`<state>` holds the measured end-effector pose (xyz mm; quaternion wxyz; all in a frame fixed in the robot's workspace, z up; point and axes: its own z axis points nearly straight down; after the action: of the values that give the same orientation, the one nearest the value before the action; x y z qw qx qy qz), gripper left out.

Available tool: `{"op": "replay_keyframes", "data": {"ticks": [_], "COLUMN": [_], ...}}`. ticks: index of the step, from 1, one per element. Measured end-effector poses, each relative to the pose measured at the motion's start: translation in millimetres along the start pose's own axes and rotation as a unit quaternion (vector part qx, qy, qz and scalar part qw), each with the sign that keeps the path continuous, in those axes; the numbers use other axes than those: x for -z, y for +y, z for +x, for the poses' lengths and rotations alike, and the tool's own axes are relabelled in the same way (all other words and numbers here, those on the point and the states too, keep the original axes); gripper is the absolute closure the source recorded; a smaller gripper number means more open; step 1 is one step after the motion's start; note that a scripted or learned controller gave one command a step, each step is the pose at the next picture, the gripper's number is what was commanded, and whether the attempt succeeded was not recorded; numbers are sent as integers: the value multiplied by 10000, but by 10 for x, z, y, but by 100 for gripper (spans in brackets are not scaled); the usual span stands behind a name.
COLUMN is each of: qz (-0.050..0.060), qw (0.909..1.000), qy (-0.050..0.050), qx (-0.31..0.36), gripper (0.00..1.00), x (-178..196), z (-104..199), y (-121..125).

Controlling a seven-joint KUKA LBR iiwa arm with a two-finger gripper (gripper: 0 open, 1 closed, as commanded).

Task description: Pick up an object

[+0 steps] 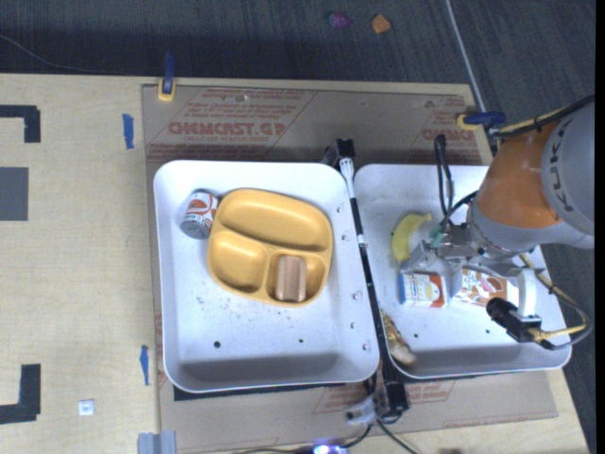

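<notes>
My gripper [442, 247] hangs low over the right bin [454, 353], under the grey arm with its orange band. It is just right of a yellow banana-like piece [408, 235] and above a small white carton with blue and orange print [422, 288]. A second printed carton [475, 288] lies to the right of the first, partly under the wrist. Whether anything is held is hidden by the wrist.
The left bin [265, 362] holds a yellow divided plate [269, 239] with a brown roll [289, 278] in one compartment, and a small can [198, 213] at its back left. A brownish scrap [401, 348] lies at the right bin's front left corner.
</notes>
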<state>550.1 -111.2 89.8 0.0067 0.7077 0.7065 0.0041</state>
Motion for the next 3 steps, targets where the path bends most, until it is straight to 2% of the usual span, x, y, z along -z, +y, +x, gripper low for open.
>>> {"op": "replay_keyframes", "data": {"ticks": [1,2,3], "qz": [-28,-26,-40], "qw": [10000,10000,10000], "qy": [-16,-16,-21], "qx": [-7,-6,-10], "gripper": [100,0,100], "x": [110,109,209], "z": [-10,-9,-10], "y": [15,14,22]}}
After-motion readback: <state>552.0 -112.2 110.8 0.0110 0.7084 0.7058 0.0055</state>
